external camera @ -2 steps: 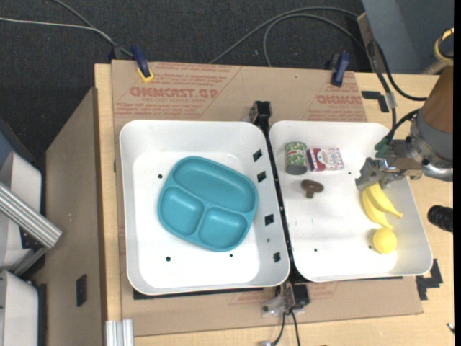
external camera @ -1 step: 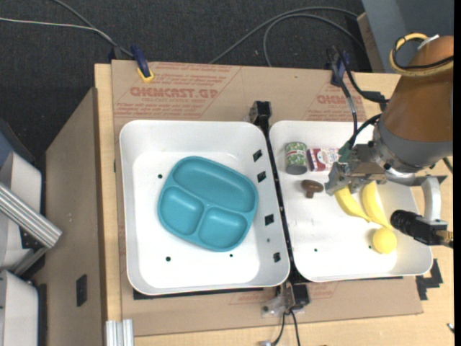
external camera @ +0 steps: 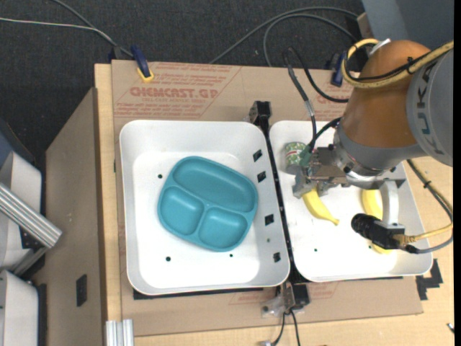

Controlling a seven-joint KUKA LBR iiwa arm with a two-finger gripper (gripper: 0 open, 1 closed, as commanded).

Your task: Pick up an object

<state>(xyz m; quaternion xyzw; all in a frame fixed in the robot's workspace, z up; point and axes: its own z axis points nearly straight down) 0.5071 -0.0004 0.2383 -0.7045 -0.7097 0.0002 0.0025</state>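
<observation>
- Worktop (external camera: 180, 96): a brown board carrying two shallow white bins side by side, with cables trailing across its far edge.
- Left bin (external camera: 137, 193): holds a teal divided tray (external camera: 207, 202), lying flat near the middle, well apart from the arm.
- Right bin (external camera: 346, 262): holds a yellow banana (external camera: 318, 208) near its centre, a second yellow banana (external camera: 373, 209) further right, partly hidden by the arm, and a small greenish object (external camera: 294, 153) at the far left corner; its kind is too blurred to tell.
- Arm (external camera: 385, 99): grey with an orange band, reaching in from the right and hanging low over the right bin.
- Pincer (external camera: 311, 179): sits just above the near banana's upper end; whether its jaws stand apart or together cannot be told from this slant, and nothing is seen clamped between them.
- Step in hand, as a judgement: the approach, or the descent onto a target, most likely the near banana; no object is lifted yet.
- Next move, as a judgement: the jaws should straddle the banana across its narrow width, close firmly, then rise straight. A curved, smooth fruit may roll or slip out if it is caught near its tip.
</observation>
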